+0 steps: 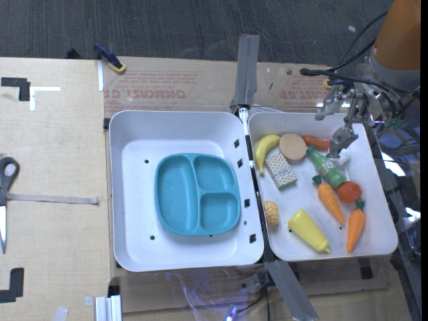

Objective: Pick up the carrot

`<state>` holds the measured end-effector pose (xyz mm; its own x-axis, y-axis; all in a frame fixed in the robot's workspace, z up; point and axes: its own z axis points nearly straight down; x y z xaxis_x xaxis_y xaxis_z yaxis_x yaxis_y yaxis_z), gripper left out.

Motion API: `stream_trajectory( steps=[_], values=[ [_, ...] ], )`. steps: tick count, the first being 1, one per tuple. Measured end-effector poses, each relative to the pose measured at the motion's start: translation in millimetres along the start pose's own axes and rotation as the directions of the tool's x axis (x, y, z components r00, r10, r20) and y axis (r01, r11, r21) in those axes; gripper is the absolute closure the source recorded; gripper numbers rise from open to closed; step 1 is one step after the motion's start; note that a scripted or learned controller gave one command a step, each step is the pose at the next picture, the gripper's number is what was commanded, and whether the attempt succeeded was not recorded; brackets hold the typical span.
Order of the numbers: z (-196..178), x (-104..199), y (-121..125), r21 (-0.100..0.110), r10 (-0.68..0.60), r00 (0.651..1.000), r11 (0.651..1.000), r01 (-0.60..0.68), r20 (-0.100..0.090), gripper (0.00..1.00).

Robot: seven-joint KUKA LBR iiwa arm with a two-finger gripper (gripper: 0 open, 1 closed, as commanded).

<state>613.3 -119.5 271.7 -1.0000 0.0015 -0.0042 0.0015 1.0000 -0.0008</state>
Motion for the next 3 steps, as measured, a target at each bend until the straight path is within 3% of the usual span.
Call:
stream_trajectory(
  steps=[1,2,3],
  values=[
    [123.3,27.4,-52.1,0.000,0.067,0.998,0.998,-0.067,-0.001,0.00],
    [178.6,67.4,-36.9,0.000,0.109,0.994,0.994,-0.109,-0.001,0.00],
    [174.8,122.0,-30.0,0.001,0.177,0.984,0.984,-0.177,0.014,0.00]
  ],
)
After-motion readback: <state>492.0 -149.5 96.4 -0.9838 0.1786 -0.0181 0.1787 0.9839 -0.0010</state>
